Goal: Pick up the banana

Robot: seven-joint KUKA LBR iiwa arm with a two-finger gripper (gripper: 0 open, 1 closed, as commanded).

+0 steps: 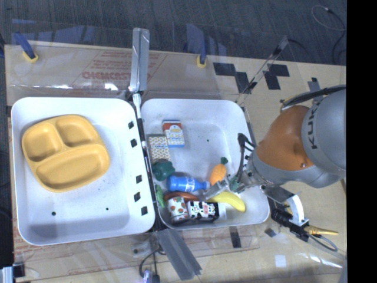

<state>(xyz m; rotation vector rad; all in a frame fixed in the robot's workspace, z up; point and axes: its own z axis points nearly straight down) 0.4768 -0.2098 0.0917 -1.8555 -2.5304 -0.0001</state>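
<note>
Gripper: two-finger gripper [225, 186] is reaching into the right bin from the right, sitting low at the front-right corner, just above the banana. Can't tell how far apart it's standing or whether it's gripping anything.
Arm: grey arm with the orange band [287, 148] is leaning in over the right bin's right wall.
Banana: small yellow curved banana [231, 201] is lying flat on the bin floor near the front wall, right beside the gripper tip. Contact is unclear.
Right bin: shallow white bin [200, 112] is holding all the clutter along its front and left side.
Neighbours: orange carrot-shaped toy with green top [218, 172] is lying just behind the banana; blue plastic bottle [185, 184] is lying left of it; dark printed can [196, 210] is lying on its side, touching the banana's left end; green lump [163, 170] is sitting further left.
Boxes: small red-and-white carton [173, 132] and checkered packet [158, 147] are lying toward the back left.
Left bin: white bin [70, 217] is holding a yellow divided plastic tray [65, 151], well apart from the banana.
</note>
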